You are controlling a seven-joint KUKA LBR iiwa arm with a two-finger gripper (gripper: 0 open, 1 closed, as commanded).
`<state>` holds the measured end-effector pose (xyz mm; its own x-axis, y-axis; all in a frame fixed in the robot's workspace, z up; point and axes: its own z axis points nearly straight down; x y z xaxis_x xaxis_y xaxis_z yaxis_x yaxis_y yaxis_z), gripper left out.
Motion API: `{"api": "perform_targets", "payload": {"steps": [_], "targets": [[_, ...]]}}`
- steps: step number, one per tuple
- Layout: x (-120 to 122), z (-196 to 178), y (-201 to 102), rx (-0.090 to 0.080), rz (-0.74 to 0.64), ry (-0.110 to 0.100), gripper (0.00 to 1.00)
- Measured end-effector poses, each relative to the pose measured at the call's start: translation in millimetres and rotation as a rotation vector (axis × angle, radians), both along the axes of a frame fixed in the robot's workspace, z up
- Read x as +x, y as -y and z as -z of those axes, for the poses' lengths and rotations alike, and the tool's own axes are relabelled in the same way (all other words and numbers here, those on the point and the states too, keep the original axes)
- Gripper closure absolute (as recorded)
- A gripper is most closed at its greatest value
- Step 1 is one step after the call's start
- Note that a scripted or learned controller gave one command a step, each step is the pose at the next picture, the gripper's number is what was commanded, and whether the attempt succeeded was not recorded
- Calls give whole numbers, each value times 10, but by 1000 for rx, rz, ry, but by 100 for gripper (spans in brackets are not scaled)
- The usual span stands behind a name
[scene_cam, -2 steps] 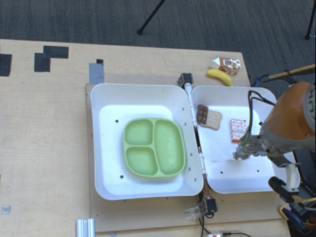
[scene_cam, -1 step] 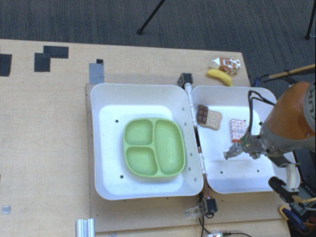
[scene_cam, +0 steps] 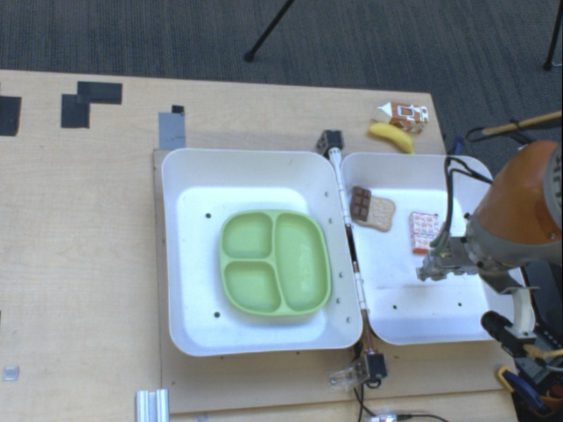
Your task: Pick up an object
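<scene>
On the bench, two shallow white bins sit side by side, their inner rims touching along a seam near the middle. No brand or lettering can be read anywhere: the small packet in the right bin carries a red-and-white print too small to make out, and the little package lying on the bench beyond the bins, at about one o'clock from the seam, is just as illegible. Beside that package lies a yellow banana, just outside the right bin's far rim. The left bin holds a pale green divided tray with three compartments, leaving a border of bare white floor all round it, widest toward nine o'clock. Within the right bin, a brown and tan toast-like piece lies near the seam at roughly ten o'clock from the bin's centre; the packet lies apart from it toward three o'clock. That bin's near half is bare floor. From three o'clock the arm reaches in, its orange band over the bin's right rim, wrist angled down and leftward. The gripper hangs low just below the packet, toward six o'clock from it; whether its pincer is apart or together cannot be told, and nothing is seen between it.
</scene>
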<state>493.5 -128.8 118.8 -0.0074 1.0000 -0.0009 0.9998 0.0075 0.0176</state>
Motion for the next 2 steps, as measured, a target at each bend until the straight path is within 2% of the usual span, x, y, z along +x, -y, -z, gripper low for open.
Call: {"api": "perform_targets", "payload": {"steps": [1,2], "targets": [[-1,1,0,0,0,0,0],[15,-105,-7,1,-2,3,100]]}}
